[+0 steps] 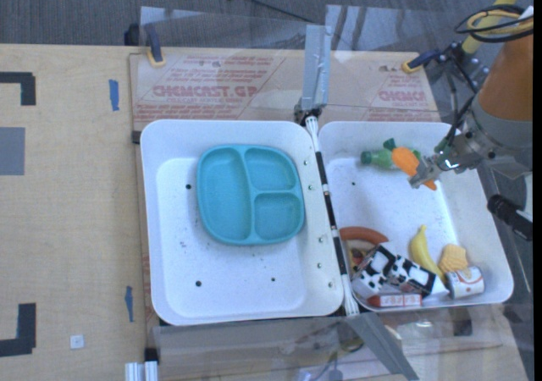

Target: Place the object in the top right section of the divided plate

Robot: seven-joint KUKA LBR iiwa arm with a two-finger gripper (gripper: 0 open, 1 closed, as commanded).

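Hovering over right bin (pixel 495 227), tool (pixel 426 173) sits at orange end of toy carrot (pixel 398 157) — whether fingers hold it, cannot tell. Risk: grip at tip (off-centre) — carrot may slip before reaching teal divided plate (pixel 251 194) in left bin (pixel 165 227).

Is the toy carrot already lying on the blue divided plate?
No, the toy carrot lies in the right bin, while the divided plate sits in the left bin.

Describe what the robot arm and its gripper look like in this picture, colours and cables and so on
The arm is grey with a broad orange band above the wrist. Black cables loop over its upper part, beside a yellow tube. The gripper is small, metallic grey with dark parts.
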